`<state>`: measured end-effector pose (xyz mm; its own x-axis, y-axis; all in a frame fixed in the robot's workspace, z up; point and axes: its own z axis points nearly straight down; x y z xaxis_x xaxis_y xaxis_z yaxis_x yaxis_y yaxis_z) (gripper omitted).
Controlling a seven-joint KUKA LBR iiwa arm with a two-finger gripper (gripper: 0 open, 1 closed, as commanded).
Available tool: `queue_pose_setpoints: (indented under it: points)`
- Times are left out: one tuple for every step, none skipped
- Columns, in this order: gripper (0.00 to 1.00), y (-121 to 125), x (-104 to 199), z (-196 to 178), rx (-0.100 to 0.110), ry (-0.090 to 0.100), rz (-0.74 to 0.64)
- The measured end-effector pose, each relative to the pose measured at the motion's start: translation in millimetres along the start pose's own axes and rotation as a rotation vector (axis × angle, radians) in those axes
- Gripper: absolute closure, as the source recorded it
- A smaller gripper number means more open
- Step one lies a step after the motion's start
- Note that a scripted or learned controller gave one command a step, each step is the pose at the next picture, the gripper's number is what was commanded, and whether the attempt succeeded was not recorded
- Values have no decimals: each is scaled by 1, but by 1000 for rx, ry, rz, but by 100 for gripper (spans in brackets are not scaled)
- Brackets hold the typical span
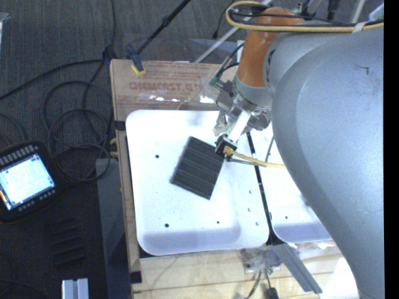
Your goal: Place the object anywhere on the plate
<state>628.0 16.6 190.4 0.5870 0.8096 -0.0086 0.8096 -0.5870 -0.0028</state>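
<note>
- Far left, on the dark carpet, a handheld control tablet (25,178) lies with its screen lit, and black cables (75,123) loop around beside it
- The wooden desk (162,80) starts just right of those cables; a blue clamp (134,60) sits at its back left corner
- On the desk, the left white bin (149,198) takes up most of the near side
- A black ribbed slab (197,167) lies flat on that bin's floor, right of the middle, turned at a slant with its ribs running from its upper edge to its lower edge
- The jaws hang just over the slab's upper right corner, pointing down and to the left; from here I cannot tell whether they are clenched or released, nor whether they touch the slab, and nothing shows between them
- Above them, the wrist (246,98) rises into the orange band (255,48)
- The right white bin (293,223) sits just beside the left one, much of it hidden under the arm
- The big grey arm (336,136) fills the right side, reaching in over both bins
</note>
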Motion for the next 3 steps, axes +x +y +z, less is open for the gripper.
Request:
queue_pose_setpoints:
  points:
    - [0, 0, 0, 0, 0, 0, 0]
    - [0, -20, -43, -118, -2, 1, -305]
    - [0, -23, -32, -70, 0, 1, -312]
